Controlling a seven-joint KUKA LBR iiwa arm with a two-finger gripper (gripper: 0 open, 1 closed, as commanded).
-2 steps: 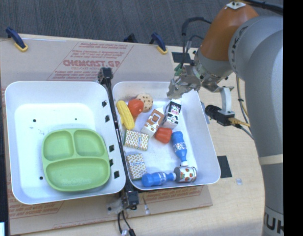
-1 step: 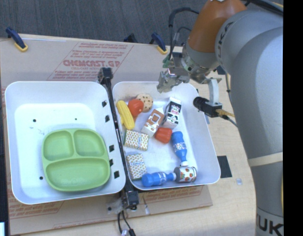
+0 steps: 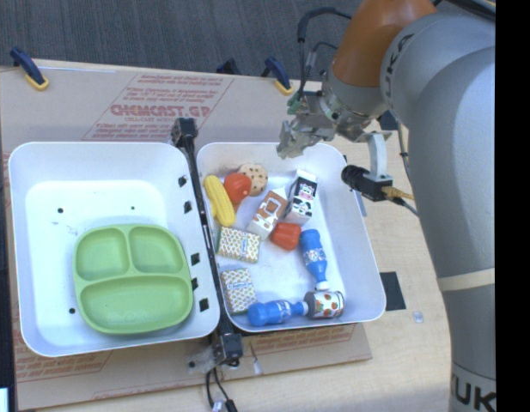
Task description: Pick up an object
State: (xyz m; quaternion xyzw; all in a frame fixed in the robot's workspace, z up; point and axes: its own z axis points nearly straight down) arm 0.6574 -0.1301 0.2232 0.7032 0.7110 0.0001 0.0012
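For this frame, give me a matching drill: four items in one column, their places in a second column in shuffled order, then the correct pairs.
Items:
1. green divided plate
2. yellow corn cob
3. blue bottle
4. claw

Places:
A. along the near edge of the right bin
B. above the far rim of the right bin
C. in the left bin
D. in the right bin, by its left wall

Pairs: 1-C, 2-D, 3-A, 4-B
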